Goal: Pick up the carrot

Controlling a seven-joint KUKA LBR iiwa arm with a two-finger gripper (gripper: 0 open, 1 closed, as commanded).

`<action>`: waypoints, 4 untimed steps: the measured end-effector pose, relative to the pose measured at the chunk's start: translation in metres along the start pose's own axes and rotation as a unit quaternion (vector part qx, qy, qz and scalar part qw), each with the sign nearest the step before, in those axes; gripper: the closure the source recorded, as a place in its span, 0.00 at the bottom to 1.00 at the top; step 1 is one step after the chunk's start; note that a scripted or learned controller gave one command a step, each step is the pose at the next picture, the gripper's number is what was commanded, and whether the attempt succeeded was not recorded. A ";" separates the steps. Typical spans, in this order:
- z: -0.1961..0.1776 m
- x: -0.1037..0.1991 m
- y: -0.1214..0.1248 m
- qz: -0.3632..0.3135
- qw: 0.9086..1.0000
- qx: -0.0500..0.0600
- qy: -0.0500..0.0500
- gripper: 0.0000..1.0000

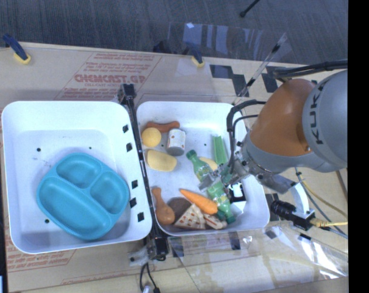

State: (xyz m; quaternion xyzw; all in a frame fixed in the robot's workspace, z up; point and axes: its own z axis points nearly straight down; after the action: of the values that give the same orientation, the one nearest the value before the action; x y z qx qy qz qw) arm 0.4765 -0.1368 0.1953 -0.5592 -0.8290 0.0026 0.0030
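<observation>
The orange carrot [198, 200] lies on its side near the front of the right bin [190, 110], pointing left. It rests between a pizza slice [193, 218] and a green bottle [200, 164]. My gripper [225, 178] hangs low in the bin just right of and slightly behind the carrot, among green toy pieces. Nothing shows the carrot being held; it lies on the pile. The grey and orange wrist [280, 130] covers the bin's right side.
The right bin also holds a yellow lemon [150, 137], a small can [176, 141], a yellow piece [161, 160], two drumsticks [163, 209] and green sticks [219, 149]. A blue divided plate [82, 194] sits in the left bin [25, 121].
</observation>
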 end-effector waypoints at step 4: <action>-0.047 -0.068 -0.026 -0.006 1.000 -0.005 -0.005 1.00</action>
State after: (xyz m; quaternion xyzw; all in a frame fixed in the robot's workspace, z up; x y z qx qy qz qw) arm 0.4783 -0.2097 0.2426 -0.5542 -0.8324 0.0011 -0.0039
